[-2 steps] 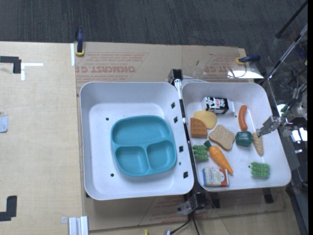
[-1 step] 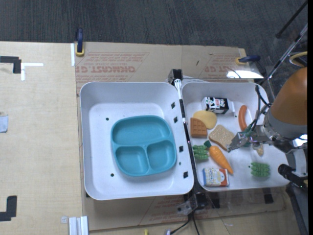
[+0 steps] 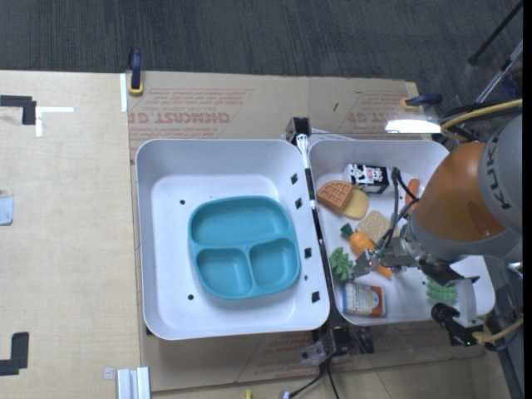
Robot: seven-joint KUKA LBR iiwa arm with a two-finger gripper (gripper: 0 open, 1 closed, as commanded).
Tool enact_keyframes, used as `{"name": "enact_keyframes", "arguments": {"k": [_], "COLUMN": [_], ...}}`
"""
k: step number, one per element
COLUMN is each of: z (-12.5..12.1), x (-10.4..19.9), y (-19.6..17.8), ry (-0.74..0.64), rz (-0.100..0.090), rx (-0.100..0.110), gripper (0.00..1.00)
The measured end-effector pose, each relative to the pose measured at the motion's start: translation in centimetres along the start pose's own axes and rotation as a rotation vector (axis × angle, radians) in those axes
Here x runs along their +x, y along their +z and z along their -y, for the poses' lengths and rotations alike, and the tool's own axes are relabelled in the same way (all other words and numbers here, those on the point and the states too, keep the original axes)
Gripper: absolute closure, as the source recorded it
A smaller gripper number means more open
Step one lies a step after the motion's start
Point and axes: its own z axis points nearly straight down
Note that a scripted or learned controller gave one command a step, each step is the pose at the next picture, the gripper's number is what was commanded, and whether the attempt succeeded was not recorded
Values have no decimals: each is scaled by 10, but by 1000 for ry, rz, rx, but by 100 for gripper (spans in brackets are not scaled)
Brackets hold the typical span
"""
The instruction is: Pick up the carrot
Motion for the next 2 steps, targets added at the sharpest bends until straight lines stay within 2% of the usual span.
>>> {"name": "enact_keyframes", "arguments": {"k": [1, 2], "z": [-2, -75], "x": [-1, 88], "y": [-9, -100], "ry": [7, -5], "rz": [1, 3], "rx": [-3, -3], "gripper": [100, 100]}}
